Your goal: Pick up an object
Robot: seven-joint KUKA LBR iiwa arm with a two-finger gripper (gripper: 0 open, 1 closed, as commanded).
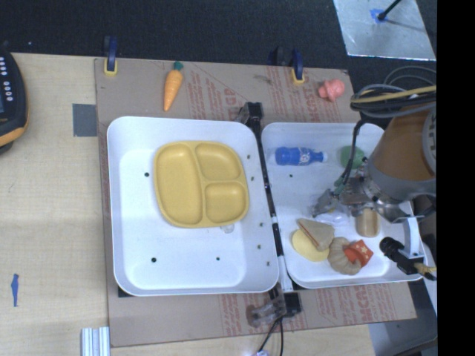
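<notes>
Over right bin [297, 136] | hand [332, 201] | fingers spread, nothing held, above bin floor

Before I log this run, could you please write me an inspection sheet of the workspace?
Surface: cardboard sheet on a wooden bench, clamped at the back.
Job's things: right bin holds a blue bottle, a sandwich wedge and an orange-red piece.
Clutter: yellow divided plate in the left bin; toy carrot and a pink toy outside the bins.
Grippers: tool low in the right bin.
Cables: looped on the arm.
Surroundings: dark floor.
</notes>
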